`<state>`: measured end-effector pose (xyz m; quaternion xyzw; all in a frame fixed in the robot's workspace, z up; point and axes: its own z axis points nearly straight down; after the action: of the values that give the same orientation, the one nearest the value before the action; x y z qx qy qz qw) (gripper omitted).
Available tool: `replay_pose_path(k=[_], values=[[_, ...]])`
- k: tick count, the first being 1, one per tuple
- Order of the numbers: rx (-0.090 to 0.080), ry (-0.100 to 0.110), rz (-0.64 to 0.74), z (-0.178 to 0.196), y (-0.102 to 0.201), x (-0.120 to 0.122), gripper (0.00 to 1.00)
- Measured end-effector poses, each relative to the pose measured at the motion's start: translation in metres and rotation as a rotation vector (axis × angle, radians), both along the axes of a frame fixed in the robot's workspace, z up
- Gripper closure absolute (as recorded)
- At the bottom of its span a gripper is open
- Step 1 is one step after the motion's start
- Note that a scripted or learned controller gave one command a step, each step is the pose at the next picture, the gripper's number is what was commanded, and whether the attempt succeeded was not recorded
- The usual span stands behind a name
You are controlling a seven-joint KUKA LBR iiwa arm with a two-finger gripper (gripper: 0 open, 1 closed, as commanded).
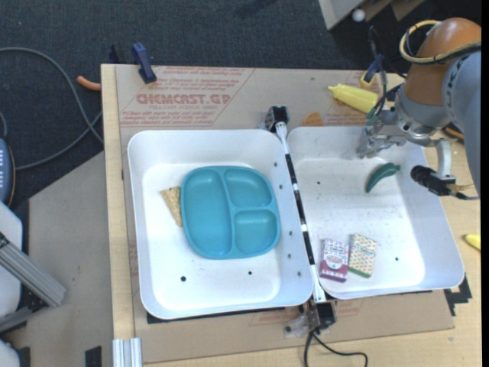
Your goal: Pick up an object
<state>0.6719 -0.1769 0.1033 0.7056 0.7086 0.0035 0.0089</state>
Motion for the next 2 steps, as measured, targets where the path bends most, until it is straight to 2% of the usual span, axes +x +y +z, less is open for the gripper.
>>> replay_pose_path(k=[1, 2], values=[[0.000, 0.001, 0.000, 0.000, 0.000, 0.000, 0.00], [0.005, 0.014, -0.005, 0.020, -0.026, -0.005, 0.00]])
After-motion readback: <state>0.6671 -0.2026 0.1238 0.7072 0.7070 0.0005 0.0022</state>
